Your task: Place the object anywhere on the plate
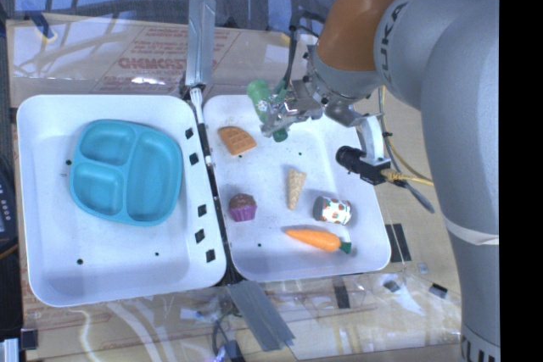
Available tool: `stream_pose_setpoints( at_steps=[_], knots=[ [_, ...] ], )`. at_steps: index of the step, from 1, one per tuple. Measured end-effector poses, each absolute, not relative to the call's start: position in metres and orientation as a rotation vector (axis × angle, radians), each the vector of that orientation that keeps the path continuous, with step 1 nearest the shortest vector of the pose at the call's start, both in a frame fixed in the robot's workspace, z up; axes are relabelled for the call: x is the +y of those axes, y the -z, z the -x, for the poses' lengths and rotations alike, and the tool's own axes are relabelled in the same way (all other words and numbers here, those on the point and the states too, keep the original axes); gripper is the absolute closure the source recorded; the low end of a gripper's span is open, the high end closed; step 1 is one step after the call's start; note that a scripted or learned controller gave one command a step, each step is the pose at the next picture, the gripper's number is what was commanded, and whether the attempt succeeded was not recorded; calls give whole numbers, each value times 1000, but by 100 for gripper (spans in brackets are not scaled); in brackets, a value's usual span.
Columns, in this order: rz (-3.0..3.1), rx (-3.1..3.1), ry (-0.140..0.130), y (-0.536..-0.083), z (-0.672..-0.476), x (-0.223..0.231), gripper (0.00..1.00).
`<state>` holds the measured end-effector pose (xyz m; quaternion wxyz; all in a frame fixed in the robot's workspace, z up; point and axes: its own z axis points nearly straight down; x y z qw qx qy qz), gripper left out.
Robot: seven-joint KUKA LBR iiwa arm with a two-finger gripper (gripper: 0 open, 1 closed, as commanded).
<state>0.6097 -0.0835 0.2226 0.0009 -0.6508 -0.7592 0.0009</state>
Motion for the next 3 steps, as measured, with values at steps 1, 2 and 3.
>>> stream_pose_setpoints(
  at_steps=[1,2,3],
  knots=[
    [2042,-2382,-6,-190,-600,-37,100],
    [1926,-2478,-4,-216,-613,47,100],
    [1928,-2477,-5,-216,-613,46,0]
  ],
)
